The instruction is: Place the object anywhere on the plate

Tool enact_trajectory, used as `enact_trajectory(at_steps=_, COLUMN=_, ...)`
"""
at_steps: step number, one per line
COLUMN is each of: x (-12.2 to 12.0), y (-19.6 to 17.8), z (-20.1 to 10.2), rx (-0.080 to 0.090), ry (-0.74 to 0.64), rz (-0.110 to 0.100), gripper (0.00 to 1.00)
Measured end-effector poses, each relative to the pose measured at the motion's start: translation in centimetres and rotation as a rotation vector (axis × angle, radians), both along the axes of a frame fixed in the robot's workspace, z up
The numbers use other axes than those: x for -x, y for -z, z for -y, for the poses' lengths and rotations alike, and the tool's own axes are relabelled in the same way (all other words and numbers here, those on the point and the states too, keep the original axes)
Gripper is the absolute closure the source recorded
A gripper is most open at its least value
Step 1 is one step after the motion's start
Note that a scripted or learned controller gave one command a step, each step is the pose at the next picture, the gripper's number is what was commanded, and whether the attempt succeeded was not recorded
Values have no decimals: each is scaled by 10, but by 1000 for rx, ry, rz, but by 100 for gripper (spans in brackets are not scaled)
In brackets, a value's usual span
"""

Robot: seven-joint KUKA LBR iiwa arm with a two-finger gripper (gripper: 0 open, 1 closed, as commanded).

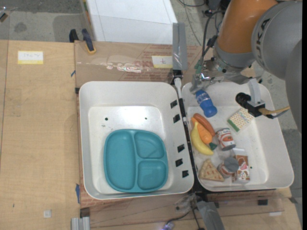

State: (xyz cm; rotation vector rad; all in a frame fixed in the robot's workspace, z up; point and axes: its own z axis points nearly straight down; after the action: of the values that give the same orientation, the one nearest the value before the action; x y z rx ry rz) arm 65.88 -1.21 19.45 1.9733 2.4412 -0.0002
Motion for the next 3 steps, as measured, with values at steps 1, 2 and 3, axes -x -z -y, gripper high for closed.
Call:
enact_trajectory(at_steps=1, x=108, y=-16, z=-95, rx=-3, ry=-28, rz=-2, gripper=100)
enact_trajectory(at_steps=2, x=132, y=-1, z=-150, rx=-3, ry=-200, rz=-3, gripper=100)
enact_trajectory(at_steps=3, x=155, y=53, z=-171, rx=-3, ry=-256, rz=-3, gripper=100)
